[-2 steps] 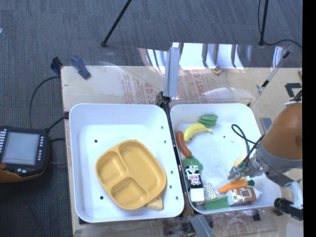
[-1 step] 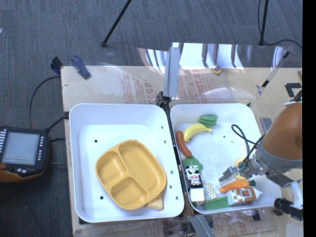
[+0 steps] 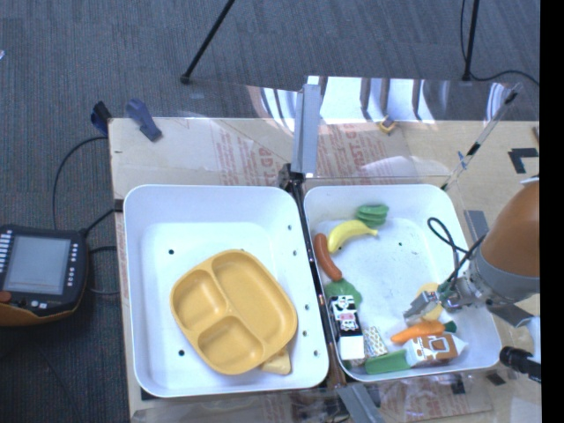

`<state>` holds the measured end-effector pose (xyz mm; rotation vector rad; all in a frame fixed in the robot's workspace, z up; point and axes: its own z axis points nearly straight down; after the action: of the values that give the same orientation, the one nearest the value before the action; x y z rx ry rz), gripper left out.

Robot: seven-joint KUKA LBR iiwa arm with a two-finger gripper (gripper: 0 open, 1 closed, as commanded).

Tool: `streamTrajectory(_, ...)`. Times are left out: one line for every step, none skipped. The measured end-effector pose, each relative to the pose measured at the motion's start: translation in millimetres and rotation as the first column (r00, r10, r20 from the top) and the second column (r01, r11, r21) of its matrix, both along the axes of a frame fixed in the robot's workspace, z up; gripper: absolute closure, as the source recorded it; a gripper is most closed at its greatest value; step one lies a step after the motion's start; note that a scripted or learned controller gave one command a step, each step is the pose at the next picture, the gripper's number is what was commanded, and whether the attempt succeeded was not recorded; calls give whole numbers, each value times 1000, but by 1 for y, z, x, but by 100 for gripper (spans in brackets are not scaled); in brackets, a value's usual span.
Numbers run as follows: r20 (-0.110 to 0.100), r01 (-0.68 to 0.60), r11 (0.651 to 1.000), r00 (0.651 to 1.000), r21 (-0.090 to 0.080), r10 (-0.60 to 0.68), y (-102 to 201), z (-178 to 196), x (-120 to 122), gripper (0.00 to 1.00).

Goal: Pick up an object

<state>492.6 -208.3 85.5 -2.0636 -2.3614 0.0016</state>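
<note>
Carrot [image 3: 418, 331], orange, lies in the right bin [image 3: 388, 199] near its front right corner, just under the gripper [image 3: 429, 302]; we cannot tell whether the gripper is spread or pinching. Largest to smallest we list: worktop [image 3: 203, 152] with 2 white bins; left bin [image 3: 159, 210] holding 1 yellow divided plate [image 3: 233, 310]; grey arm [image 3: 515, 249]; then banana [image 3: 351, 233], sausage [image 3: 327, 256], green leaf [image 3: 372, 211] and cartons [image 3: 345, 314] in the right bin.

Robot lab: teach pendant [image 3: 37, 271], tripod legs [image 3: 214, 29], carpet.
</note>
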Motion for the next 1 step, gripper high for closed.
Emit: streamTrajectory(-1,4,1000,1000,2,-4,0,9,0,100)
